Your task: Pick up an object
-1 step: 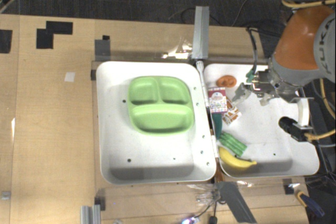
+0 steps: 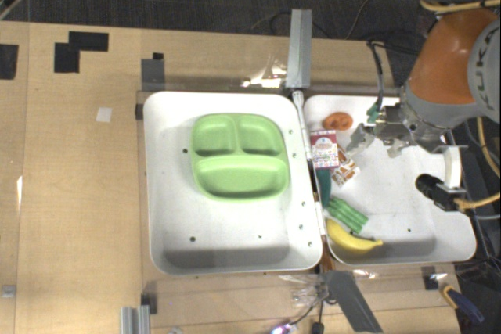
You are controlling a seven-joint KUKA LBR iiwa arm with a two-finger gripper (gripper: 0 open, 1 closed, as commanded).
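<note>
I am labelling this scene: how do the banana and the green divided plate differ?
The banana is yellow and curved; the green divided plate is green, flat and roughly rectangular. The banana is far smaller. It lies in the right bin at the near edge; the plate sits mid left bin. Both lie untouched.

In the right shallow white bin [image 2: 438, 242] the clutter hugs the left wall — a red-and-white printed packet [image 2: 323, 150], a small crinkled wrapper [image 2: 345, 173], a green ridged piece [image 2: 347, 214] and a yellow banana [image 2: 351, 239] (tucked into the near-left corner). A round orange disc [image 2: 338, 120] sits near the far wall. The bin's middle and near-right floor lie bare — open room.
</note>
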